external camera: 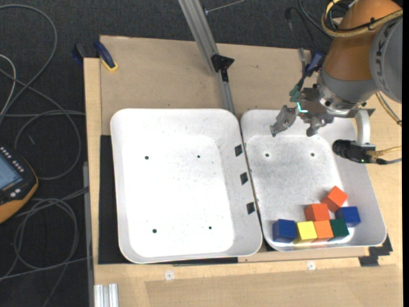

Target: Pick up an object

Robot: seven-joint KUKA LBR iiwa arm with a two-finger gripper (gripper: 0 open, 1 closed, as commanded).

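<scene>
While spread wide, end effector empty.

Two bins sat side by side on the bench, the left bin touching the right bin. The blocks lay clustered in the right bin's near right corner. The gripper hung above that bin's far edge, perhaps slightly inside it.

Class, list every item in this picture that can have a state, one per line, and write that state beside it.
gripper: open, holding nothing, raised over the right bin's far end
right bin: holds a cluster of blocks at its near end
blue block: lying flat, beside the yellow one
yellow block: lying flat
orange blocks: lying in the cluster, one at the far edge tilted
</scene>
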